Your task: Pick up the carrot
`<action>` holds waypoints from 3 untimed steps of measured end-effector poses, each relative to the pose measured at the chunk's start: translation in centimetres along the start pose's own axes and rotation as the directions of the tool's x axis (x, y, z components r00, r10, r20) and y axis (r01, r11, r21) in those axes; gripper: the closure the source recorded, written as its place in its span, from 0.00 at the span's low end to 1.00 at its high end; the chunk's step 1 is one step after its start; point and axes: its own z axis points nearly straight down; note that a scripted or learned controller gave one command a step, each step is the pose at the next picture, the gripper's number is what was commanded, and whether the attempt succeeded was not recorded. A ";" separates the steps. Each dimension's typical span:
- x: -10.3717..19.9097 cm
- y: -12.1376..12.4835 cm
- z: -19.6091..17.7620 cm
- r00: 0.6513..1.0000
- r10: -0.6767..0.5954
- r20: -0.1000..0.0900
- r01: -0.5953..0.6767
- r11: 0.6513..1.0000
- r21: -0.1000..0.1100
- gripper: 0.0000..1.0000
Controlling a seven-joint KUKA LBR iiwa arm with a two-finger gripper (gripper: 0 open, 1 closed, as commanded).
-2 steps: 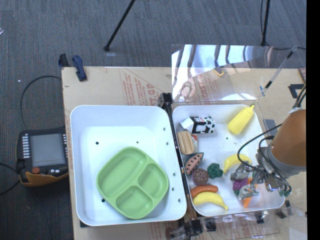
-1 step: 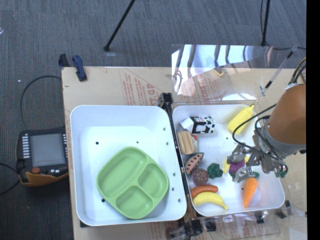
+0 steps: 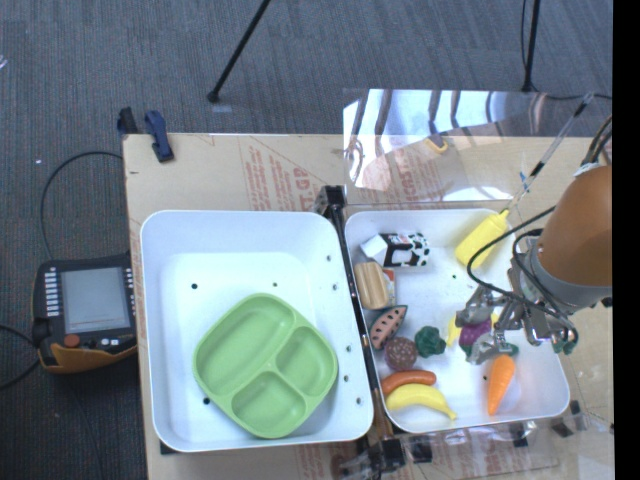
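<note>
Carrot (image 3: 499, 383) just below jaws.

Glossy plastic carrot (image 3: 499, 382) and banana (image 3: 420, 399) lie in a smooth white bin (image 3: 553, 400) on brown cardboard (image 3: 250, 168).

You have two bins side by side: the left bin (image 3: 170, 258) holds a divided plate (image 3: 265, 365) toward its 5 o'clock corner. In the right bin (image 3: 560, 393), the carrot (image 3: 499, 381) lies at 4 o'clock, with the gripper (image 3: 487, 340) just at its 11 o'clock. A banana (image 3: 420, 400) sits at 6 o'clock, a sausage (image 3: 408, 379) touching its 12 o'clock side. The broccoli (image 3: 430, 341) lies near the centre. A toy cow (image 3: 402, 250) is at 11 o'clock, and a corn cob (image 3: 482, 238) at 1 o'clock. A teach pendant (image 3: 85, 311) rests at 9 o'clock, off the bench.
</note>
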 end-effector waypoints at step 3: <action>2.2 -4.5 5.6 0.905 -0.426 -0.003 0.426 0.905 -0.001 1.00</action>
